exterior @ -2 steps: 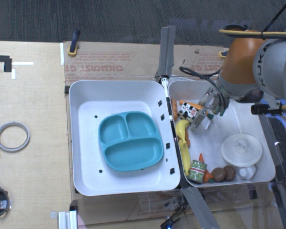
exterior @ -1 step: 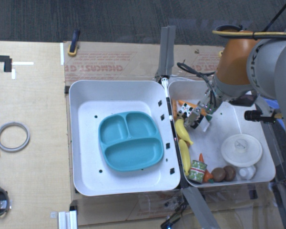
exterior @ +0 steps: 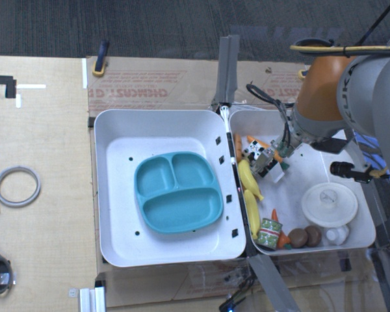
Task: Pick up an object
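My grey arm with its orange band [exterior: 322,86] reaches in from the right over the right-hand shallow white bin [exterior: 361,236], and my two-finger gripper [exterior: 273,161] hangs low at that bin's far left part. Whether anything sits between its tips I cannot tell; the wrist hides them from this slant.

Just left of the gripper lies a small black-and-white toy [exterior: 255,152], touching or nearly touching the dark parts of my hand. Beyond it, against the far left wall, an orange carrot-like piece [exterior: 257,141] shows. Along the left wall of the same bin lie two yellow bananas [exterior: 249,194] end to end, running from beside the toy toward the near side. At the near left corner stands a small green and red carton [exterior: 269,233], tilted, with a brown rounded object [exterior: 299,237] just to its right and a small white rounded thing [exterior: 335,235] beyond that. A round white lidded container [exterior: 329,201] rests in the middle right part of the bin, well apart from my gripper.

The left-hand white bin [exterior: 110,148] holds a teal plastic plate with three compartments [exterior: 179,192], lying flat near its middle.

On the bench to the far left lies a grey ring of tape [exterior: 16,186].
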